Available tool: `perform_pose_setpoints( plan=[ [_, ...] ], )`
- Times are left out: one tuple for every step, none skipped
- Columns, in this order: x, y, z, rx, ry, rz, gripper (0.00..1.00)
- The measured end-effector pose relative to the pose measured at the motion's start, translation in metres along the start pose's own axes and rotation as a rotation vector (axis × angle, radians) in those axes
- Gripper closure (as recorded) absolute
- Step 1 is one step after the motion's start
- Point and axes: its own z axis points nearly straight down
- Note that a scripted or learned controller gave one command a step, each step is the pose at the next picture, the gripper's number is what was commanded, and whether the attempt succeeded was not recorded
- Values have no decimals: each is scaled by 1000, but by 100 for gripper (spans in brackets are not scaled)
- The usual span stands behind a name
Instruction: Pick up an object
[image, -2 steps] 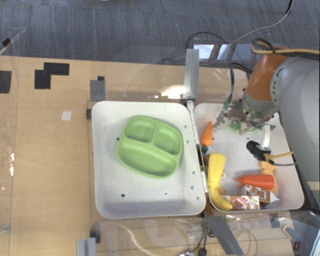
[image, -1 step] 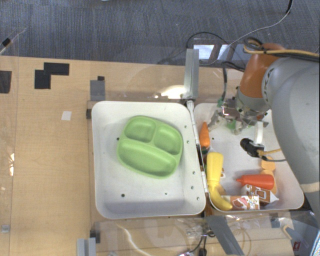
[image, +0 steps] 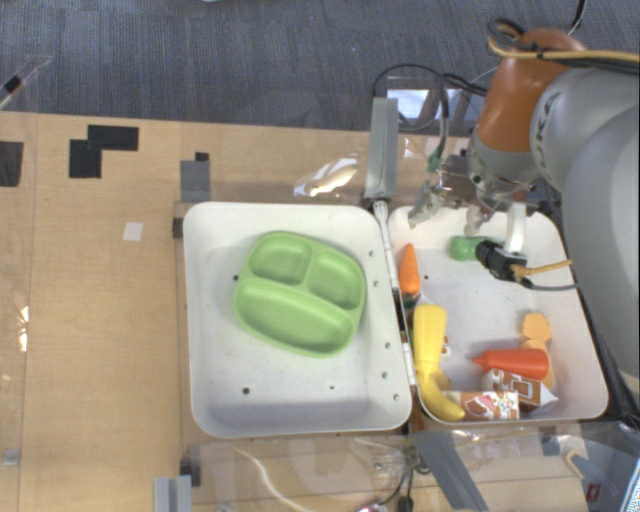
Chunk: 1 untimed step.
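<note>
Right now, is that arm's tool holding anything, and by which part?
Nothing is held. The tool hangs over the right bin, with the small green object lying just below it, not between its fingers.

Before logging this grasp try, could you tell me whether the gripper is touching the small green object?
Cannot tell. In the camera view the gripper hangs just above the green object, but the slant hides any contact or gap.

Robotics lab, test bench setup. Evidence: industrial grey arm (image: 585, 150) with orange band over pale wooden bench (image: 90, 330); two shallow white bins (image: 290, 405) fixed side by side, metal divider bar (image: 381, 150) between them at far end. Black marker squares (image: 100, 148) stuck on benchtop. Loose cables (image: 420, 85) trail near arm. Clear plastic sheeting along bench edges. Grey office-type carpet (image: 200, 60) beyond bench. Contents are toy props: plastic play food (image: 430, 345), green divided plate (image: 298, 292).
</note>
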Motion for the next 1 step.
perform_pose_setpoints(
  plan=[
    [-63, 14, 10, 1, -1, 25, 0]
  ],
)
